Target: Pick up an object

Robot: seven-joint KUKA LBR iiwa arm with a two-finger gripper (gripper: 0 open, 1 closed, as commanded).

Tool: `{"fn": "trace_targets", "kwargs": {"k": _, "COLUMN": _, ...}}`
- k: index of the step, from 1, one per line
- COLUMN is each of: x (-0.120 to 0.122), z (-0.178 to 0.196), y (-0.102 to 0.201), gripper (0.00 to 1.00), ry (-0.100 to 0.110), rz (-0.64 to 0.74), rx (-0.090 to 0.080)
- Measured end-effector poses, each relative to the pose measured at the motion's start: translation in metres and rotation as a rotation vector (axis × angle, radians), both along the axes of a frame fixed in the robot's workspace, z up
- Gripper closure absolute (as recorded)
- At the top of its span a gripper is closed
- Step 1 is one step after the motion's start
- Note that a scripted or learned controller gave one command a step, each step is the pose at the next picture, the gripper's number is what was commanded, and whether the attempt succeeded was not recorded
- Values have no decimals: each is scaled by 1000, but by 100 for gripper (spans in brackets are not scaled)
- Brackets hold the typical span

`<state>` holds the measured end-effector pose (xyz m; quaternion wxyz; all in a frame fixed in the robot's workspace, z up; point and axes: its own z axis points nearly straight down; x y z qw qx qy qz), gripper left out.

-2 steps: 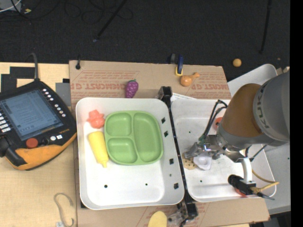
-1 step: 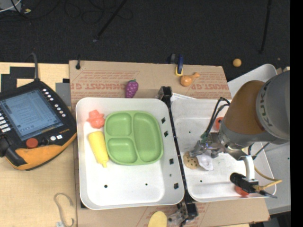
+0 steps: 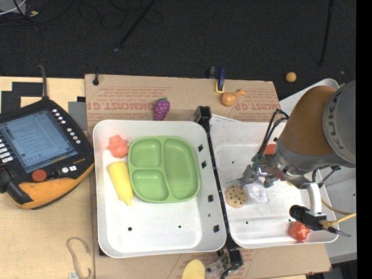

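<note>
In the right bin (image 3: 273,237) lie a round brown cookie (image 3: 235,197), a small white object (image 3: 258,193) and a red object (image 3: 299,231) near the front right corner. My gripper (image 3: 256,178) reaches in from the right and hangs low in this bin, just above the white object and to the right of the cookie. Nothing visible sits between its tips.
The left bin (image 3: 151,234) holds a green divided plate (image 3: 163,169), a yellow piece (image 3: 121,181) and a pink-red piece (image 3: 117,146). Purple grapes (image 3: 161,108) and an orange toy (image 3: 231,97) lie behind the bins. A teach pendant (image 3: 40,150) rests at the left.
</note>
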<state>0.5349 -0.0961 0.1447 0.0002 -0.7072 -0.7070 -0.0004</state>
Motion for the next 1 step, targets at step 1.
{"fn": "trace_targets", "kwargs": {"k": 1, "x": 11, "z": 54, "y": -3, "gripper": 100, "ry": -3, "rz": 0, "rx": -1}}
